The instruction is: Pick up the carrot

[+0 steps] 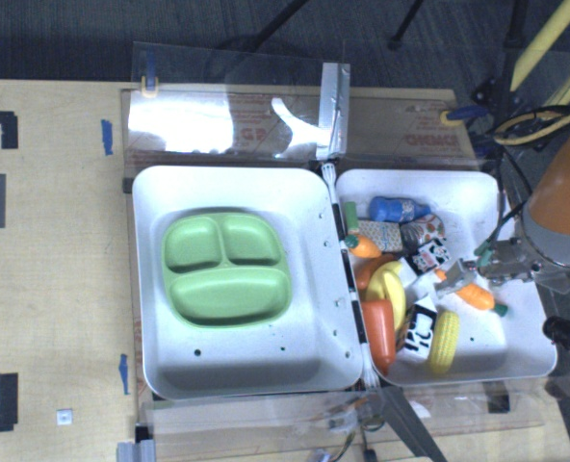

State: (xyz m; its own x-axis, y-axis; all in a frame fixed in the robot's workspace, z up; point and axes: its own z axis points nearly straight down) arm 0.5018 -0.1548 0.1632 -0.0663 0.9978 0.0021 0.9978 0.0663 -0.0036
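From my remote seat, I see the gripper (458, 279) low in the right bin (487, 354), touching the carrot (477, 297) by the corn (445, 340); I cannot tell its grip state.

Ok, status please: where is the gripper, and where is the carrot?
Gripper low in right bin, beside the carrot. Carrot lying on bin floor, not visibly held. Corn cob and toy pile to its left.

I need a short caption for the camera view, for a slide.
KUKA arm's gripper reaches beside the carrot in the right bin of toy foods; a green divided plate lies in the left bin.
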